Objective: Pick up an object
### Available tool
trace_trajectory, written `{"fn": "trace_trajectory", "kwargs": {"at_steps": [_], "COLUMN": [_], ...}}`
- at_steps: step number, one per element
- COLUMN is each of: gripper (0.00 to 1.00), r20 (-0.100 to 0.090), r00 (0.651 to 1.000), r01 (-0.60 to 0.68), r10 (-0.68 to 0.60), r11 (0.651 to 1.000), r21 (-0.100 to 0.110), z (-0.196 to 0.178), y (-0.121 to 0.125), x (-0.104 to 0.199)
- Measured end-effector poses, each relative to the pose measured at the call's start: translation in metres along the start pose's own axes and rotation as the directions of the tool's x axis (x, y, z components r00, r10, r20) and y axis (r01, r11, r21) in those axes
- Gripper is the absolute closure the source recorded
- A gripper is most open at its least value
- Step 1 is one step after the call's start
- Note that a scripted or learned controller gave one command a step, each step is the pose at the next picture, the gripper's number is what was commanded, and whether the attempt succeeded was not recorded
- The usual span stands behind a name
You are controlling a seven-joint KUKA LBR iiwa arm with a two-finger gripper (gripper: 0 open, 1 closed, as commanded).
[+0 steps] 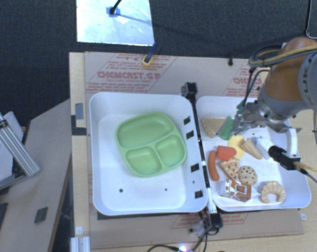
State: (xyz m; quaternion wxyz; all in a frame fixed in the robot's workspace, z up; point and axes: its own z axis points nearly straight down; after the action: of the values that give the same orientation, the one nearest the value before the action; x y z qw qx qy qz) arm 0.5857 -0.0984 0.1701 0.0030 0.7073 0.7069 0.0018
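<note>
It seems the reaching step: the gripper (241,121) is low beside a green toy piece (227,128) in the right bin (301,190), the jaws' state I cannot tell; next, close and lift.

Grey arm (315,83) rounded and bulky, broad orange band (284,77) glossy above the wrist, thin dark cables (261,54) looping over its top, grey metal gripper (240,118) boxy and dull, bright highlight on the orange shell
</note>
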Motion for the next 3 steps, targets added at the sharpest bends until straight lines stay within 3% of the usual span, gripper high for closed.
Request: {"fn": "trace_trajectory", "kwargs": {"at_steps": [1,3], "gripper": [1.0,1.0], "r20": [0.0,-0.003], "r00": [1.0,1.0], "r01": [0.005,0.009], "r10": [-0.005,-0.009], "r11": [1.0,1.0], "r21": [0.0,0.007], "z": [-0.054,-0.07], "y": [0.002,-0.038], "x": [0.0,0.088]}}
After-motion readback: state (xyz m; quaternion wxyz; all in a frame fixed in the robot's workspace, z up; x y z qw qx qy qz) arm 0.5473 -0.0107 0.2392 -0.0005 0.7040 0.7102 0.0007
